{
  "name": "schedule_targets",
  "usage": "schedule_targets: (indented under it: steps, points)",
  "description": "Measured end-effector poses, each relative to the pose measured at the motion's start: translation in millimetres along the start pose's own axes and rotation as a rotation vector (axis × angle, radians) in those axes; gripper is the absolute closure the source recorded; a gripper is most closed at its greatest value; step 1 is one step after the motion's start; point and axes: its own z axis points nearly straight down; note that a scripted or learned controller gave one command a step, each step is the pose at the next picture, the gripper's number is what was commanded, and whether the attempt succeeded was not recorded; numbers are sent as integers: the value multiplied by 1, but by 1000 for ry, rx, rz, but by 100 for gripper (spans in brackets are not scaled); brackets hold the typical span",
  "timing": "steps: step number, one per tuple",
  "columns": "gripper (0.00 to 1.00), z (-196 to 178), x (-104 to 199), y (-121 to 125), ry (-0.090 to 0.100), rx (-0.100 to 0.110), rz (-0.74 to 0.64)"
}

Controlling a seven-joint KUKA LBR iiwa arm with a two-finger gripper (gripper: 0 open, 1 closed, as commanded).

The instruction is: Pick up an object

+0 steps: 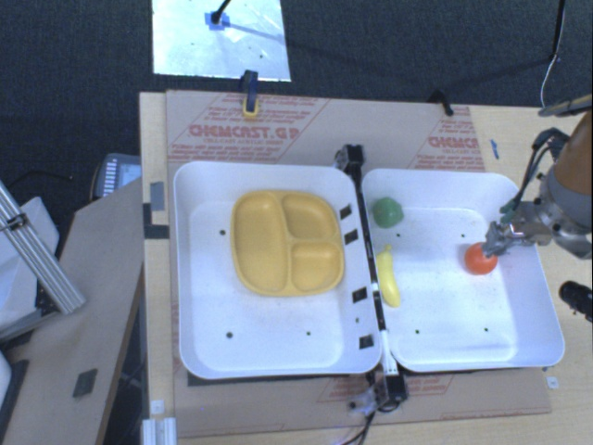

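Closing in on the orange ball (pixel 479 260) near the right bin's (pixel 533 346) right wall | camera view: my pincer (pixel 498 240) touches its top, grip state I cannot tell | next: descend, clamp, lift | arm leans in from the right, wrist low.

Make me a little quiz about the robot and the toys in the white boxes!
1. True or false: the yellow divided plate lies in the left bin.
2. Which toy sits right by the gripper: A green ball, B orange ball, C banana?
3. How many toys lie in the right bin?

Key: 1 true; 2 B; 3 three.
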Motion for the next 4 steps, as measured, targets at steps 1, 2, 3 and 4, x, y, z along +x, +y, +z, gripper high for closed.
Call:
schedule_targets:
  steps: [1,2,3,4]
  points:
    - [100,-22,0,1,1,4,1]
    - [100,-26,46,18,3,5,-4]
    - [100,-24,105,36,3,4,-5]
    - [100,-12,158,45,4,6,-4]
